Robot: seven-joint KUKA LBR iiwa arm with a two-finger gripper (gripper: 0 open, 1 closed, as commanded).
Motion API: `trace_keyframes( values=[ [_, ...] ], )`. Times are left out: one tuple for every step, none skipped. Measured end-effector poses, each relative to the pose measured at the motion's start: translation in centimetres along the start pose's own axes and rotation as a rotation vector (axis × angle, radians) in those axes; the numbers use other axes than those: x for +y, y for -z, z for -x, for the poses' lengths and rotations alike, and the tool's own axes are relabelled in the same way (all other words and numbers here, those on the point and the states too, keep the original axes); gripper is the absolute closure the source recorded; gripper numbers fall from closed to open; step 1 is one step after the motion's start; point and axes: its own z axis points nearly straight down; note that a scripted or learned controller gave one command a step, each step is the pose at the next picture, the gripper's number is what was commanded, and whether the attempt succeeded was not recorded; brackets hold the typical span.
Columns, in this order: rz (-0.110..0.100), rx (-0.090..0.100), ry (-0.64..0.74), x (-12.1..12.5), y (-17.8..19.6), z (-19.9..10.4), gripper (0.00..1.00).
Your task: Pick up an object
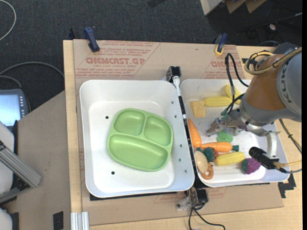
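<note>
In the camera view the grey arm with its orange band [266,87] reaches in over the right-hand shallow white bin [273,174], and its two-finger gripper [221,125] hangs low near that bin's middle; whether it is spread or pressed together I cannot tell. Around the gripper lie toy foods: a yellow corn cob [217,101] and a pale yellow cheese wedge [198,109] behind it, a long orange carrot [194,133] to its left, a small green piece [224,137] just under it, and a purple grape cluster [251,165] toward the bin's near right corner. The left white bin [96,176] beside it holds a light green three-compartment plastic plate [140,139].
</note>
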Motion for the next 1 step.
trace_keyframes(
  values=[
    [0.005,-0.001,0.001,0.18,1.08,-0.16,1.0]
  ],
)
